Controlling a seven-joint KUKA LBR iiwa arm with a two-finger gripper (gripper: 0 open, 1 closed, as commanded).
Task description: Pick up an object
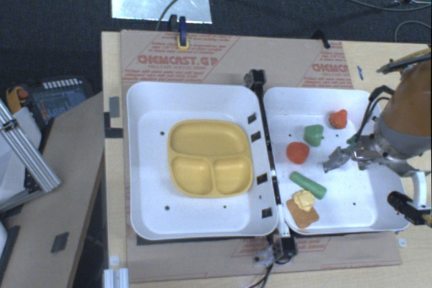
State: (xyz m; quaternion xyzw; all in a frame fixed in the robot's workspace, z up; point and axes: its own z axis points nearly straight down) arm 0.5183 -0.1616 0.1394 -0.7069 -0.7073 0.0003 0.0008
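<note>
In the right bin [351,212] lie several toy foods. A red tomato-like piece [297,152] sits near the bin's left side, with a green piece [313,134] just behind it and an orange-red piece [338,119] farther back. A long green cucumber-like piece [308,185] lies toward the front, and a yellow-and-orange piece [304,206] rests at the front left corner. My gripper [335,161] hangs over the middle of this bin, right of the tomato piece and apart from it. The grey arm with its orange band [408,108] comes in from the right.
The left bin [145,145] holds a yellow divided plate [209,157]. A black clamp strip [264,145] runs between the two bins. Cardboard [223,57] lies under both. Cables cross the dark floor behind, and a side table with equipment [47,145] stands at the left.
</note>
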